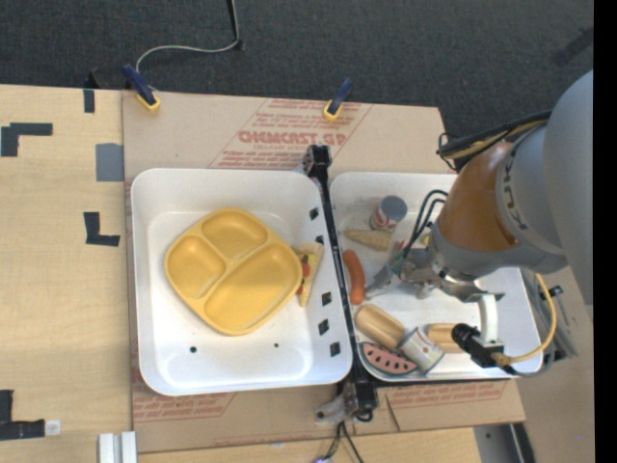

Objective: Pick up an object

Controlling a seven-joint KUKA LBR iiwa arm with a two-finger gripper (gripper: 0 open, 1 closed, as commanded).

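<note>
Objects: 1 yellow tray (233, 270) in L bin (154, 258); approx 6 food toys R bin (424, 183); gripper (386, 276) state unclear.

dark carpet floor (386, 27) | wood bench (58, 287) | cardboard sheet (280, 138), prob. clamped

The yellow three-compartment plate (234, 270) looks like smooth plastic with a soft sheen. The shallow white bin (159, 210) around it is glossy moulded plastic. Under that bin lies a sheet of matt brown cardboard (193, 128) with red print; beyond the cardboard, dark rough carpet (386, 27). Right of the plate, the grey arm (569, 181) has a smooth, satin casing.
</note>
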